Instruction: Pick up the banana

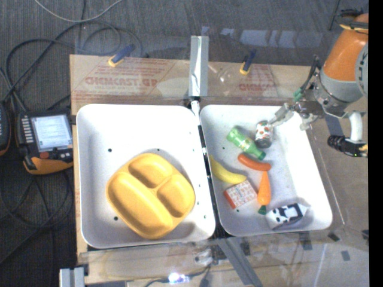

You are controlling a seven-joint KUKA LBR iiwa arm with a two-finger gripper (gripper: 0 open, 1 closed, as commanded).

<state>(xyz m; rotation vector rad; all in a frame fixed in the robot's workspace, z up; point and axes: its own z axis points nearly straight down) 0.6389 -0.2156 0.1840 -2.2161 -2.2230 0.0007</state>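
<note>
Two white bins stand side by side on the bench: the left bin (90, 160) holds one yellow divided plate (151, 195), and the right bin (311, 178) holds one banana (226, 172), one green bottle (245, 142), one red sausage (254, 162), one carrot (264, 190), one red patterned block (240, 194) and one black-and-white toy (286, 214). The banana lies against the right bin's left wall, well apart from the gripper (264, 133), which sits toward the bin's far edge beyond the bottle. Whether the claw is released or clenched cannot be told, and nothing is seen grasped.
</note>
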